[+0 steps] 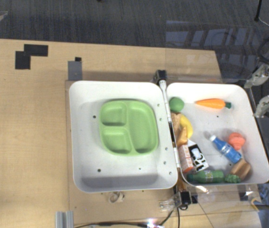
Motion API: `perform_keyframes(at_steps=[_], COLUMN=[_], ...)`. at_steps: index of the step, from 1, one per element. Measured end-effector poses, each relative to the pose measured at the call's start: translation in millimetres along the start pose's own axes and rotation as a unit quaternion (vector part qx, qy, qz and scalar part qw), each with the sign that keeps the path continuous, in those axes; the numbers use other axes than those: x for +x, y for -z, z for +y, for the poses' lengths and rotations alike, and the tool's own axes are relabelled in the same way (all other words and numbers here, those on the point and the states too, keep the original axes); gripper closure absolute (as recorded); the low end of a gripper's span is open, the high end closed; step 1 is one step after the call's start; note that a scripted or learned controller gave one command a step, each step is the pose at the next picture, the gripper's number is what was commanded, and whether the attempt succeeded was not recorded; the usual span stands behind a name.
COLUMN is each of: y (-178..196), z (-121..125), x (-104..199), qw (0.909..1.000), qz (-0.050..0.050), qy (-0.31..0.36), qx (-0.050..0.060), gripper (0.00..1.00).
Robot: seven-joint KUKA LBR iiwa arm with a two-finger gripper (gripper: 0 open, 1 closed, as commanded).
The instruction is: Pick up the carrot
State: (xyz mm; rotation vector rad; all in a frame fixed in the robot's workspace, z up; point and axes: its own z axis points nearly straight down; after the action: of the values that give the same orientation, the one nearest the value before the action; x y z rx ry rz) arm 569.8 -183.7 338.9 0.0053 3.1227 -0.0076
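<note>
Camera view: orange carrot (212, 104) (green leafy tip pointing right) lies in the right bin (248, 99); the end effector's state I cannot tell.

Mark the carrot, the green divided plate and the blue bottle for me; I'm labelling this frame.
carrot (210, 103), camera view, middle of its orange body.
green divided plate (146, 144), camera view, its right rim.
blue bottle (224, 148), camera view, its body.

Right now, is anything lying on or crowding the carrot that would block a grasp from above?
Nothing visible does. The carrot lies alone near the right bin's far wall; the green ball sits apart on its left.
</note>
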Motion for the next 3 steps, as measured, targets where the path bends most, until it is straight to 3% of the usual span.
perform_keyframes(at_steps=[1,2,3], y=[-184.6,-178.1,-172.7], z=[-19.0,-18.9,-19.7], x=[-13.3,-82.7,-95.0], qw=[0.9982,0.9992,0.9962], qz=[0.011,0.002,0.001], qy=[-0.058,-0.039,-0.087], qx=[-0.003,-0.002,-0.001], gripper=[0.0,0.0,0.0])
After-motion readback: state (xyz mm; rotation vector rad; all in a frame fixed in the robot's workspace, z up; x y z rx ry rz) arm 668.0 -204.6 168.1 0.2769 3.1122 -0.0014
